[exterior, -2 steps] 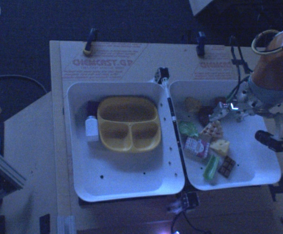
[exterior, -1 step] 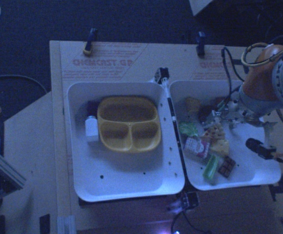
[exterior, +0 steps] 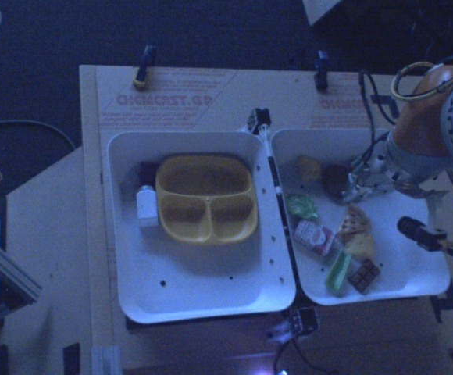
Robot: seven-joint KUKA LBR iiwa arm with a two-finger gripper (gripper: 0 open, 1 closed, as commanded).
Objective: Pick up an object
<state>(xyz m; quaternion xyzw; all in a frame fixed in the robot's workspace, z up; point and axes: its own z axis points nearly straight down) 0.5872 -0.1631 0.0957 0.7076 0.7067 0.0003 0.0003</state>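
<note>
Dim, blue-violet light leaves the whole scene underexposed and grainy, with colours muted and small details soft. The white bins [exterior: 133, 287] are the brightest surfaces, and a faint glow shows at the bottom edge. The floor beyond the bench [exterior: 90, 209] falls into near black.
</note>
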